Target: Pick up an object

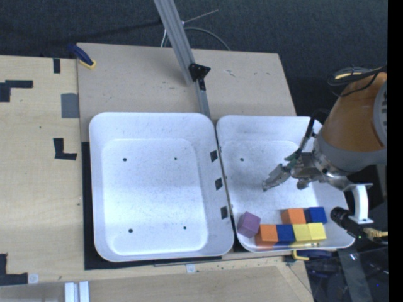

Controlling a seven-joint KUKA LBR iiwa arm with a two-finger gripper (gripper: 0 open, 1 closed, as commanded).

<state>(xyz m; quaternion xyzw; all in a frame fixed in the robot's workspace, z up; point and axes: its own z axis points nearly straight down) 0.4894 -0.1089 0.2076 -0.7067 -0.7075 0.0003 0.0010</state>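
Several small blocks lie along the front of the right bin (264, 131): a purple block (249, 223), an orange block (269, 233), a blue block (285, 233), two yellow blocks (308, 232), and behind them another orange block (293, 216) and another blue block (317, 215). My gripper (284, 184) hangs over the middle of the right bin, behind the blocks and apart from them. It is open, with nothing between its fingers (271, 180).
The left bin (151, 121) sits beside the right one, their rims meeting at the centre. A slanted metal bar (179, 36) crosses the bench behind the bins. The arm's orange band (356, 121) stands at the right edge.
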